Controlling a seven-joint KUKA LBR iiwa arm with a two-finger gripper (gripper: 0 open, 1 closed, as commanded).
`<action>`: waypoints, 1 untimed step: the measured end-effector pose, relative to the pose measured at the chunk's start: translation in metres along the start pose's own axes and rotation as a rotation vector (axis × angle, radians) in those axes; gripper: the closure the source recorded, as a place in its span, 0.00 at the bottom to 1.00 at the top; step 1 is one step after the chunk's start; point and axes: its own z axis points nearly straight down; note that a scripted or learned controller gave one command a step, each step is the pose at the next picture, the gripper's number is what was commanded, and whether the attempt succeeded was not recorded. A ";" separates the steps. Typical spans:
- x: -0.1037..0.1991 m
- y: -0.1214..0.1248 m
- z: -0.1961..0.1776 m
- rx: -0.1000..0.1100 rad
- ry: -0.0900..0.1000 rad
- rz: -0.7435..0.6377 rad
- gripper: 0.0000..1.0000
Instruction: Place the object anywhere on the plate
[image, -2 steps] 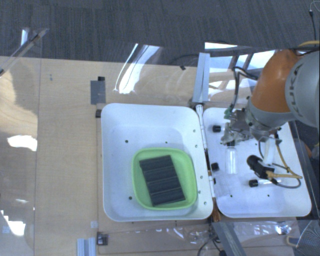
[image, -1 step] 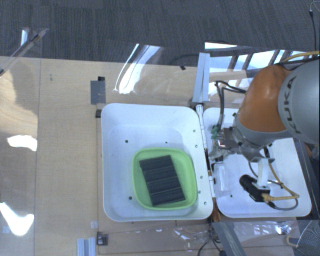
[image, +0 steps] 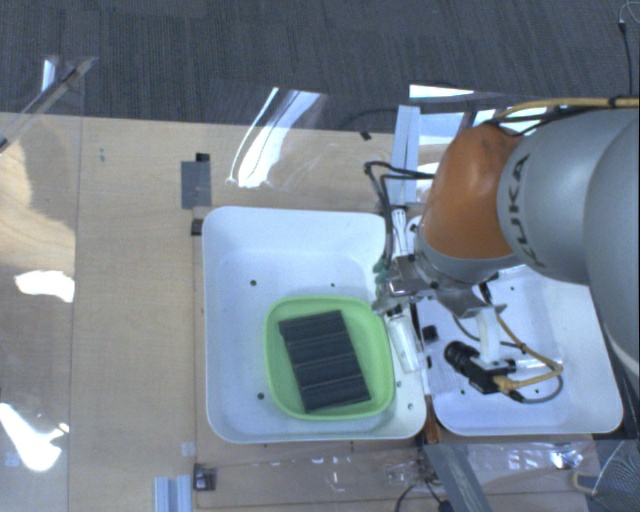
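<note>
Two white bins, left bin (image: 230, 300) and right bin (image: 585, 400), sit side by side on a wooden bench (image: 100, 300).

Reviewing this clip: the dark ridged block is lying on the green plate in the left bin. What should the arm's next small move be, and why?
Probably a short retreat to the right, away from the left bin. The dark ridged block already lies flat, wholly within the green plate rim, so placement looks done. The arm sits over the divide between the bins, beside the plate, and nothing calls for another reach.
</note>
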 end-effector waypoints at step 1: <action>0.063 0.001 0.070 0.002 0.001 -0.170 1.00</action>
